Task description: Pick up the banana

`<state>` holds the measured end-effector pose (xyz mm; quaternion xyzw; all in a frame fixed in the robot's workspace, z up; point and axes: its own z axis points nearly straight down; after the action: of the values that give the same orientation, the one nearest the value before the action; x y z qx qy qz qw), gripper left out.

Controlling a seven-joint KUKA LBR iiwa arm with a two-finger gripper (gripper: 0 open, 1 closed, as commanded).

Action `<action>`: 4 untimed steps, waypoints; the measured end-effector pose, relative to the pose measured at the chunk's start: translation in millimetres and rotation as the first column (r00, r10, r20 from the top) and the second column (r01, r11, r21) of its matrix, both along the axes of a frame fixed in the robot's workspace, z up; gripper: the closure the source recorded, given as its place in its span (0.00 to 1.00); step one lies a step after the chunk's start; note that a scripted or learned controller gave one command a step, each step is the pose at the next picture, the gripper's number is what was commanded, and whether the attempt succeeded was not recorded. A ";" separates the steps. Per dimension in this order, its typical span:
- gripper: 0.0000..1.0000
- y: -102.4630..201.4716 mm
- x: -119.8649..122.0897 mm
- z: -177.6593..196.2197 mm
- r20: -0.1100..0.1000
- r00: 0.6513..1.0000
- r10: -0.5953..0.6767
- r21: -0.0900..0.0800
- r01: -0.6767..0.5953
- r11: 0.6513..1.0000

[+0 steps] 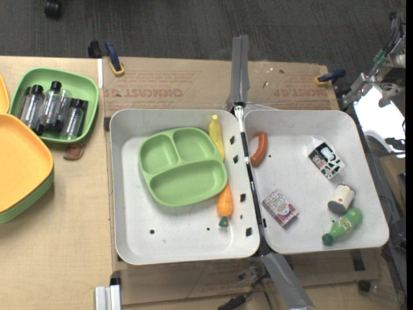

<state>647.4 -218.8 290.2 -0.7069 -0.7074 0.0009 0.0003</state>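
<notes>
The banana [216, 136] is yellow and lies lengthwise in the left bin [129, 237], at its back right. It is squeezed between the green divided plate [184, 166] and the bin's right wall. Its far tip points toward the bin's back edge. An orange carrot [224, 202] lies just in front of it, along the same wall.
The right bin [303, 241] holds a red-brown sausage [259, 148], a black-and-white box [326, 160], a pink packet [279, 208], a small grey cylinder [341, 199] and a green bottle [342, 228]. On the bench to the left stand a green tray of bottles [55, 105] and stacked orange plates [19, 166].
</notes>
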 end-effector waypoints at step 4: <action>0.00 246.5 10.9 -35.3 -0.001 0.634 -0.774 -0.005 0.773 0.634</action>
<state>658.3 27.7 254.8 -0.9416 -0.3369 0.0032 0.0003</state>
